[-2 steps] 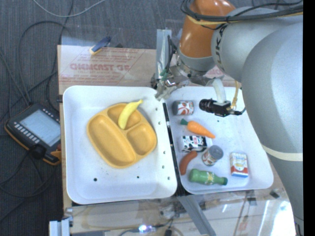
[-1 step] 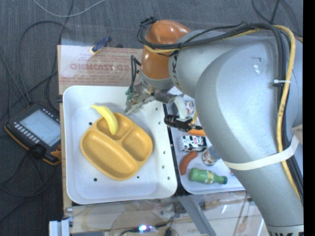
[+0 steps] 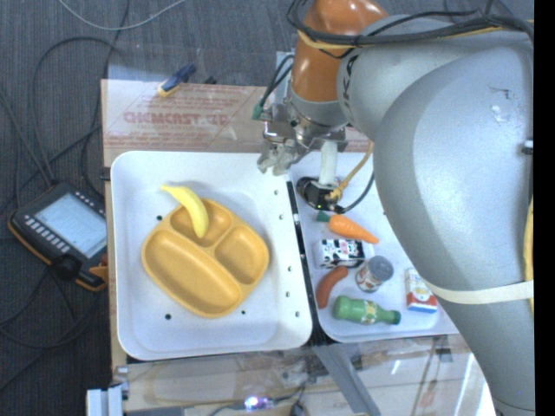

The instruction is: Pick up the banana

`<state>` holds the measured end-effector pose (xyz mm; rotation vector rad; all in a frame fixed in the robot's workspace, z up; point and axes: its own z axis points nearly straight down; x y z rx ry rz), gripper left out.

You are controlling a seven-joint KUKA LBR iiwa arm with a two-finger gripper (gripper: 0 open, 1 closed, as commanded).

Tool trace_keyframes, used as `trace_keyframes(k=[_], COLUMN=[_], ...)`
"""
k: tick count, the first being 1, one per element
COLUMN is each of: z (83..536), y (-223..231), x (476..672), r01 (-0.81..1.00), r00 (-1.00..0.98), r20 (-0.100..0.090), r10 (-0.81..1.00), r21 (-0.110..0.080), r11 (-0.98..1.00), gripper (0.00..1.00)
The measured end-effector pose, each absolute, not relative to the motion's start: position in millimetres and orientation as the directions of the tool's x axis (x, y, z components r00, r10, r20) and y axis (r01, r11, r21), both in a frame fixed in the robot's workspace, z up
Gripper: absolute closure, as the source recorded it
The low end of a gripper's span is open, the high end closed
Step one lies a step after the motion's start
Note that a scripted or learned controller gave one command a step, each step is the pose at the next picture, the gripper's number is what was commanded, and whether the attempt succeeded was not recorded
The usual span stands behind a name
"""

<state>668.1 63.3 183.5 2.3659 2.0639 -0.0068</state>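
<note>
Yellow banana (image 3: 191, 208) lies on the yellow divided plate (image 3: 205, 263) in the left bin (image 3: 130, 319), well left of and below the end effector (image 3: 276, 159), whose finger state I cannot tell

the two bins (image 3: 130, 258) looked like smooth white plastic with a faint sheen. the yellow plate (image 3: 204, 271) was matt plastic, the banana (image 3: 192, 208) a smooth, slightly glossy yellow. the arm (image 3: 451, 163) had a smooth grey painted shell with a glossy orange band (image 3: 334, 33). the bottle (image 3: 366, 310) was shiny green plastic. the floor (image 3: 52, 76) looked like rough grey carpet.
</note>
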Motion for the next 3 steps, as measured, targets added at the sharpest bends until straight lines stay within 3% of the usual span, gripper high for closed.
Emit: trace_keyframes(k=[1, 2, 3], z=[116, 151, 143], y=[156, 117, 152], x=[582.2, 570.2, 542.8], r01=[0.989, 0.977, 0.944], r00=[-0.146, 0.212, 0.331], r20=[0.003, -0.003, -0.003], r10=[0.989, 0.977, 0.944], r21=[0.010, -0.004, -0.007], r11=[0.146, -0.212, -0.331], gripper=[1.00, 1.00, 1.00])
